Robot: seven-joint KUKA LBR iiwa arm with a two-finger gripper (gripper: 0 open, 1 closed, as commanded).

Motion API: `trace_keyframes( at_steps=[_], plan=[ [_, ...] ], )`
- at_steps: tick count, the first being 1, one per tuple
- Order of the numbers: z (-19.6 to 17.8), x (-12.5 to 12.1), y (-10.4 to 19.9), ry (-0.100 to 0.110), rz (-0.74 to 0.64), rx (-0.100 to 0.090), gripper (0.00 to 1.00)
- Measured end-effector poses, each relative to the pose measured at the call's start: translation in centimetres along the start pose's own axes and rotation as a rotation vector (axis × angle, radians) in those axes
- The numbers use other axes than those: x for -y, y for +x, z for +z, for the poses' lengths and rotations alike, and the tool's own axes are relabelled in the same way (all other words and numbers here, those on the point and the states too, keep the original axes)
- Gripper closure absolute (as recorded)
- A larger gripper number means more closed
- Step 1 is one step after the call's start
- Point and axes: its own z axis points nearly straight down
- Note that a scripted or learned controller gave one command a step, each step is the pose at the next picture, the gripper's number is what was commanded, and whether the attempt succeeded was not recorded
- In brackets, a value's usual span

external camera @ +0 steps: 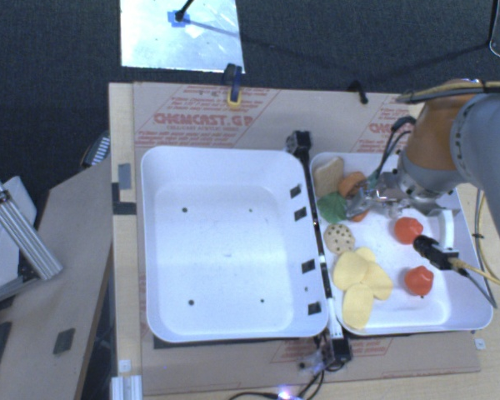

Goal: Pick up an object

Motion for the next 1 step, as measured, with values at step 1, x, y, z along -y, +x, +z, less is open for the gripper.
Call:
trace_keyframes(
  at_steps=[1],
  plan=[
    [-1.17,-0.34,0.29,-0.007,-0.005,-0.001,1.00]
  ],
)
